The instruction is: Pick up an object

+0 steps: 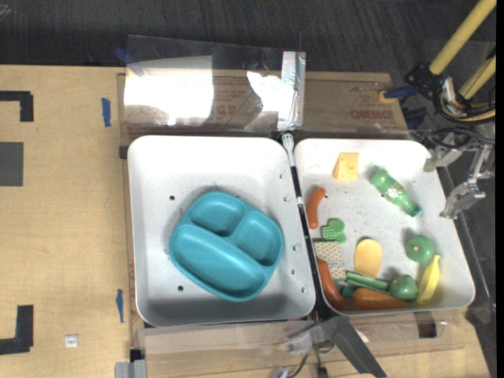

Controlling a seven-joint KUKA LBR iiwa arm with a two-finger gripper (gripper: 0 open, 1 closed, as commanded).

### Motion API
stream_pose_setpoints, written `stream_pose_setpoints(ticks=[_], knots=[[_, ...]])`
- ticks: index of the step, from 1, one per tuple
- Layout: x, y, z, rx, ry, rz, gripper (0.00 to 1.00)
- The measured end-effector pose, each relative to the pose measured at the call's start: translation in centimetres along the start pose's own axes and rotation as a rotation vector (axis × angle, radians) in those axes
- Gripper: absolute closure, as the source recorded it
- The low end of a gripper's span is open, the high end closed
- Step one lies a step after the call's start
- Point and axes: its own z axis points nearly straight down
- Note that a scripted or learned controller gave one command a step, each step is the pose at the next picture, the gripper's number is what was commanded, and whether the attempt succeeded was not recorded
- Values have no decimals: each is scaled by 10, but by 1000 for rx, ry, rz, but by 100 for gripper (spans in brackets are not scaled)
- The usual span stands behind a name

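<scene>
Green bottle (394,191) lies just left of the jaws (459,181).

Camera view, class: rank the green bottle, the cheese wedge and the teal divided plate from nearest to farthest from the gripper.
Measured from the gripper at the right bin's right edge:
1. Green bottle, upper right of the right bin.
2. Cheese wedge, near that bin's top edge, further left.
3. Teal divided plate, in the left bin.

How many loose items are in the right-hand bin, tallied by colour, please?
Green: 4, a bottle, a small leafy piece, a round piece, a long piece
Yellow: 3, a wedge, a rounded piece, a banana
Orange or red: 3, a sausage, a curved piece, a carrot
Total: 10
</scene>
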Motion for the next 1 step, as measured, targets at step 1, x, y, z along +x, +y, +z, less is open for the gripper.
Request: stream_pose_setpoints(ticks=[1], knots=[[12, -26, 186, -6, 12, -95, 0]])
